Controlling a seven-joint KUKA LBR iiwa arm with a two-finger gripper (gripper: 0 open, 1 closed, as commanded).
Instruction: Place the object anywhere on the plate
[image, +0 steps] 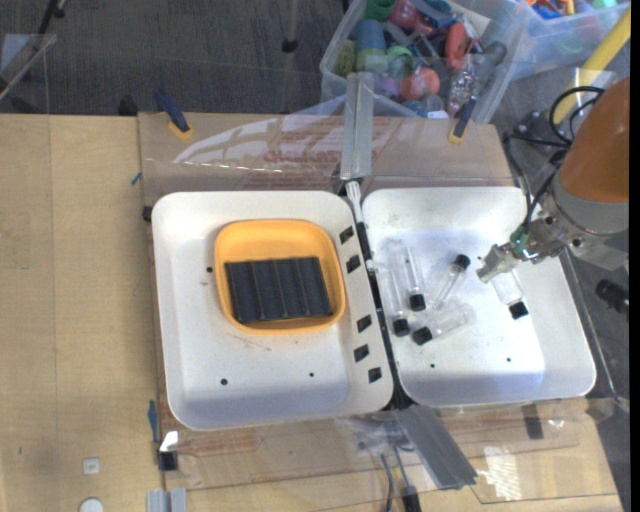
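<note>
Orange-banded arm (600, 150), greyish wrist, prob. cabled.

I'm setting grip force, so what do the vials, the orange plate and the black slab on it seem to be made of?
Vials: clear plastic or glass, since the white bin shows through them; black caps, probably plastic. Orange plate: smooth, matte-looking, likely moulded plastic with a rounded rim. Black ribbed slab: dull and ridged, perhaps rubber or foam, but that's uncertain.

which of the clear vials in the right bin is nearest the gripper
The vial on the bin's right side, just below the gripper, black cap pointing down-right. The other vials lie in a cluster further left, towards the divider.
</note>
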